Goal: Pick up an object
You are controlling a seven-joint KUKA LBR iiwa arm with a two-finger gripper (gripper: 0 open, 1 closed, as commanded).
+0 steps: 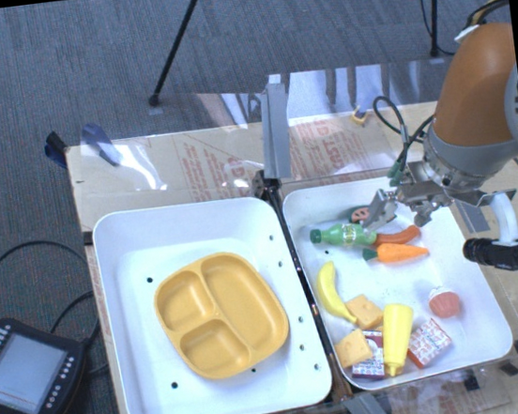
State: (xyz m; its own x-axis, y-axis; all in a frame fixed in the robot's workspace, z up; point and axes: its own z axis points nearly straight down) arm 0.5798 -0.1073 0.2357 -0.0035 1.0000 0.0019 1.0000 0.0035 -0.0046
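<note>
Gripper (384, 206) hovers at right of frame over the right bin (488, 308), above the green bottle (343, 234); whether it's open I cannot tell (nothing visibly held). Descend centred on 1 item, avoiding the neighbouring carrot (402, 251).

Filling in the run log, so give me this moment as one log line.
gripper: over right bin, above green bottle | holding: nothing seen | nearby: carrot | left bin: yellow divided plate

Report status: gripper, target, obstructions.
Gripper low over right bin. Green bottle and carrot just below it, nothing held. Banana nearby.
</note>
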